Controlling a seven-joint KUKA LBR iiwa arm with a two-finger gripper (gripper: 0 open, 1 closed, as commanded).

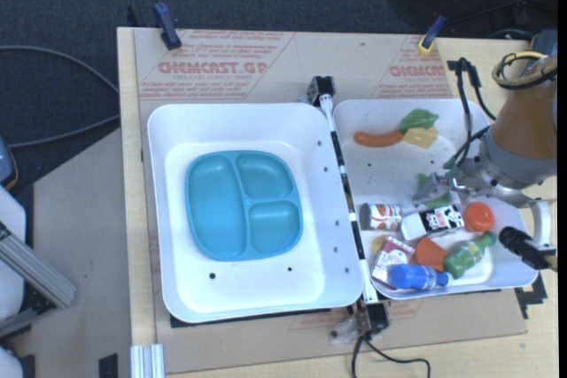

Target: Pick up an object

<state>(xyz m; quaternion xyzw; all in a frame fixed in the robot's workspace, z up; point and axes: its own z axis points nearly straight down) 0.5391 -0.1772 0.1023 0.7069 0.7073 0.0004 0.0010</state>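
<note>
My gripper (437, 189) hangs low over the middle of the right bin (390, 177), reaching in from the right under the grey and orange arm (523, 124). Just below it lie a black-and-white carton (440, 219) and a small red-and-white can (384, 215). An orange ball (479, 215) sits to its right. Toward the bin's front edge are a green bottle (465, 258), a blue bottle (416, 278), a red-orange piece (430, 251) and a printed packet (390, 256). An orange carrot (379, 137) and a green-and-yellow toy (418, 126) lie at the back.
The left bin (168, 190) holds a light-blue divided plate (244, 204). A black clamp (321, 88) sits where the bins meet at the back. Blue clips (165, 24) (431, 33) hold the brown board. Cables (518, 71) loop beside the arm at the right.
</note>
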